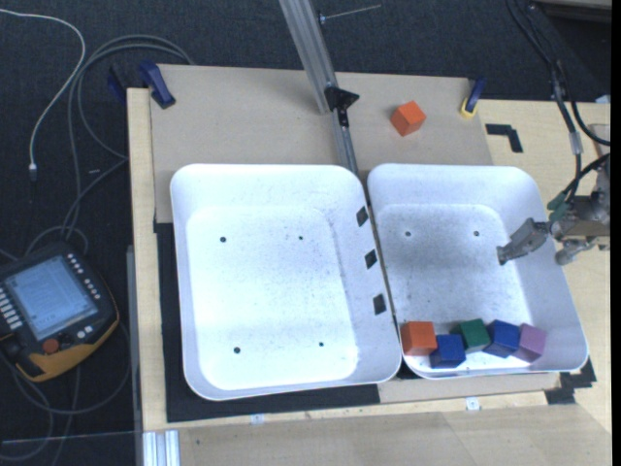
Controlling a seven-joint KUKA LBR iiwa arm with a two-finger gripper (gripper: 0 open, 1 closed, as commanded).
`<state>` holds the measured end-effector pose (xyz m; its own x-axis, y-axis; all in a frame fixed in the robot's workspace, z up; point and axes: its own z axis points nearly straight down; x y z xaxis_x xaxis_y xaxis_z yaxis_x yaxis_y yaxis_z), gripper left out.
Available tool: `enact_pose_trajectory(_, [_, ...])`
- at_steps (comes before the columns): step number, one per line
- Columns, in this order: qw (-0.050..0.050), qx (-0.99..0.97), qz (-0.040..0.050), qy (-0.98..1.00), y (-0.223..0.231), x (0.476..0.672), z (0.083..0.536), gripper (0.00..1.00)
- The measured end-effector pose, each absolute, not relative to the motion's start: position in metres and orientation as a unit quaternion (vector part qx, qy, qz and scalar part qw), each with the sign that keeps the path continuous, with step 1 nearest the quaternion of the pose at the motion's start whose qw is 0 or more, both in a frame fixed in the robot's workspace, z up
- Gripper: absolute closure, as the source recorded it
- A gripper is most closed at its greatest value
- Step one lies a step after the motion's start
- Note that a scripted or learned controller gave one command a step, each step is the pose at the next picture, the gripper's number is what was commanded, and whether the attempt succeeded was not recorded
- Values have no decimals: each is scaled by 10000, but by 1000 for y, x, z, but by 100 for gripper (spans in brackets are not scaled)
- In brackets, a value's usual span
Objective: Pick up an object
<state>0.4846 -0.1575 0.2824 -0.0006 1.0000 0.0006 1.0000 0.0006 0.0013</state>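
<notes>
On the far left of the camera view, beyond the bench, a black and orange handheld control pendant (50, 311) is seen lying on dark carpet among grey cables. Upon the pale wooden bench (243, 115) two shallow white plastic bins are set side by side. Nothing but dark speckles and small holes is seen in the left white bin (262, 280). Behind the bins a small orange cube (408, 117) is seen on the bench top, well apart from both. Along the near wall of the right white bin (456, 260) a row of small blocks is gathered: an orange block (419, 336), a blue block (448, 349), a green block (474, 333), a second blue block (505, 337) and a purple block (532, 339), each touching or just beside the next. At the right rim of that bin the grey two-finger gripper (517, 242) is seen, well apart from the blocks; nothing is seen held in it, and whether its pincer is apart or together cannot be told.
</notes>
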Motion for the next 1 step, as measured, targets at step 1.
enact_pose_trajectory(1, [22,7064,17,7078,-157,486,294,100])
